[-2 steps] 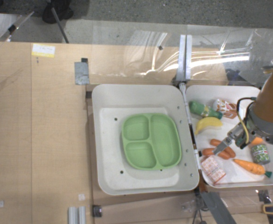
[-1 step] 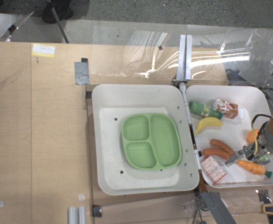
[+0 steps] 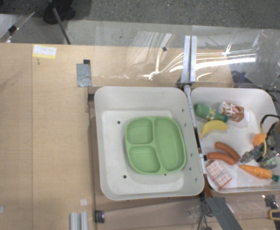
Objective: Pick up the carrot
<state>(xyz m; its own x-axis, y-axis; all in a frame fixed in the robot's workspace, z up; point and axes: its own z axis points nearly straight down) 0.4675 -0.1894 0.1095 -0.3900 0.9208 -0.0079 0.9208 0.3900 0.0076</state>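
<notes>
Left bin (image 3: 106, 143) held a green tray (image 3: 155, 144) at its middle, out of play. Right bin (image 3: 235, 94) had bottle (image 3: 207, 112), banana (image 3: 213, 127), sausages (image 3: 222, 153), with the carrot (image 3: 257, 171) near its front right corner. Gripper (image 3: 254, 155) hovered just above the carrot, likely lining up; grip state couldn't be told.

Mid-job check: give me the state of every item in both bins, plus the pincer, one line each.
carrot: lying flat in right bin, not gripped
pincer: low over right bin, just above carrot
sausages: lying side by side
banana: lying flat
green bottle: on its side
carton: lying down
red-and-white packet: lying flat
green tray: flat in left bin
</notes>
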